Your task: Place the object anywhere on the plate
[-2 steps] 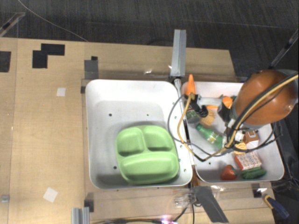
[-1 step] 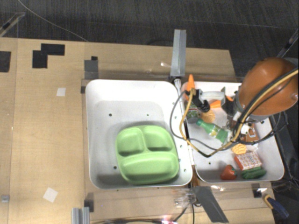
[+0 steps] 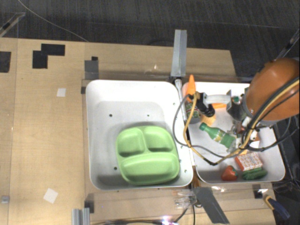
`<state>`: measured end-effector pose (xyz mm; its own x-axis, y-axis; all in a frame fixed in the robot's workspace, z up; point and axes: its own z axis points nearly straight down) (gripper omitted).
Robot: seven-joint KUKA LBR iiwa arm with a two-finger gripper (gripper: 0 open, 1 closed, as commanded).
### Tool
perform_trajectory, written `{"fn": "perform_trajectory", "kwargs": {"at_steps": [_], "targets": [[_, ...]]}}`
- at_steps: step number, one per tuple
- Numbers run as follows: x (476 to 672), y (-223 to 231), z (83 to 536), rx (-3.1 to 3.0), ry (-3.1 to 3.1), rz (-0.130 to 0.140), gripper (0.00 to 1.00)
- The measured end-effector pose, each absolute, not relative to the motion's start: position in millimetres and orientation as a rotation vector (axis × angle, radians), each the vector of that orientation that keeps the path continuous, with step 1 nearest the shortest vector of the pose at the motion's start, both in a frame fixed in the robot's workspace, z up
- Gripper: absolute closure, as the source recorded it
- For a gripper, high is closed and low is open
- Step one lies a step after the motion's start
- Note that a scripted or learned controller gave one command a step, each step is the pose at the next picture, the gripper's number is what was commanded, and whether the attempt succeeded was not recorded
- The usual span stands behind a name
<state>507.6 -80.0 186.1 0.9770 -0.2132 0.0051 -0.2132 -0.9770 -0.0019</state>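
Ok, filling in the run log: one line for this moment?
arm: over right bin | green bottle: in right bin | plate: left bin, bare | placement: not done

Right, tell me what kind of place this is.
Most likely a robotics lab test bench, not a kitchen. Two white bins sit on a wooden bench, a green plate lies in the left one, and the grey-and-orange arm hangs over toy food.

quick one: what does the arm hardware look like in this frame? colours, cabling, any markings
The arm enters from the right: a rounded, glossy orange band, with darker grey-black parts toward the wrist. Black cables and at least one yellow one run along it, and loose black cable loops hang over the divider between the bins. The gripper end is a cluster of dark and white parts, too cluttered to read. No legible markings.
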Motion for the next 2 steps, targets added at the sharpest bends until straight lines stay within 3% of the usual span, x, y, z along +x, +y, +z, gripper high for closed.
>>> {"fn": "perform_trajectory", "kwargs": {"at_steps": [1,2], "targets": [[497.5,-41,184,-3.122,0.307,-0.001,1.00],[507.4,-23,184,-3.123,0.308,-0.002,1.00]]}}
